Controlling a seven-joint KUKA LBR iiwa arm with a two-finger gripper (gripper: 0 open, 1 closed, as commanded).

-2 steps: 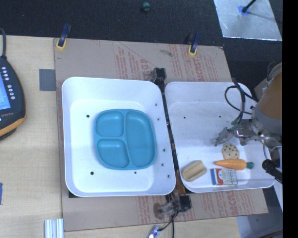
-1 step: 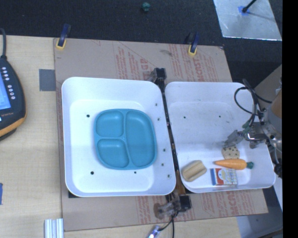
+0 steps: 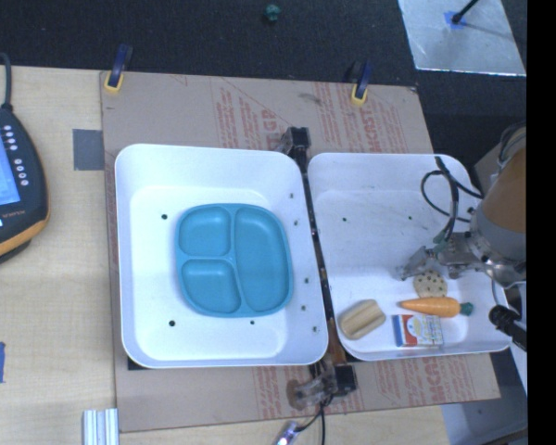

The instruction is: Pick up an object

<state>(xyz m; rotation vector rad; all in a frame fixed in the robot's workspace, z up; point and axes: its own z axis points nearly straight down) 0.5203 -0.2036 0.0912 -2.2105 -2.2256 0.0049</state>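
Observation:
In the right bin lie a tan bread-like piece, an orange carrot, a small printed carton and a dotted tan cracker. My gripper hangs low over the bin's right side, just above and behind the cracker and carrot. The grey arm with its black cables comes in from the right edge. Nothing I can see is lifted off the bin floor.
The left bin holds a blue divided plate. A tablet-like pendant lies on the bench at far left. Clamps pin the cardboard sheet at its back edge.

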